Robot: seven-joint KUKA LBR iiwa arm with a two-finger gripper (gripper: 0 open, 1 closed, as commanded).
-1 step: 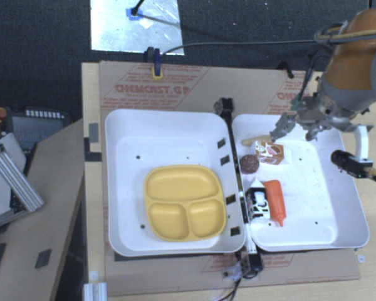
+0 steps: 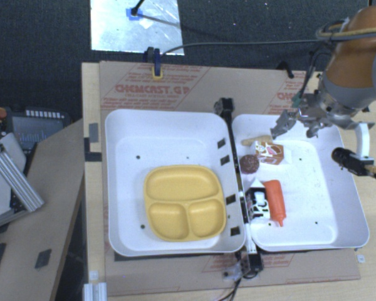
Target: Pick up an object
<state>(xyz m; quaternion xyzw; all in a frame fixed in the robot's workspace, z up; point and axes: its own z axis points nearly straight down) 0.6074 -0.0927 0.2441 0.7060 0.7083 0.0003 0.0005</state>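
My gripper [image 2: 297, 129] hangs over the far part of the right bin [image 2: 338, 231]. It is open, with its two fingers spread and nothing between them. Just to its lower left lie a small red, white and brown packet [image 2: 270, 152] and a pale yellow strip [image 2: 257, 141]. A brown round piece [image 2: 249, 163] sits near the divider. Nearer the front are an orange carrot-shaped object [image 2: 275, 201] and a black and white item [image 2: 257, 204] beside it.
The left bin [image 2: 122, 168] bears a yellow divided plate [image 2: 183, 202]. A black clip line [image 2: 232, 168] runs between the two bins. A black cylindrical part [image 2: 348, 160] juts over the right bin's right rim.
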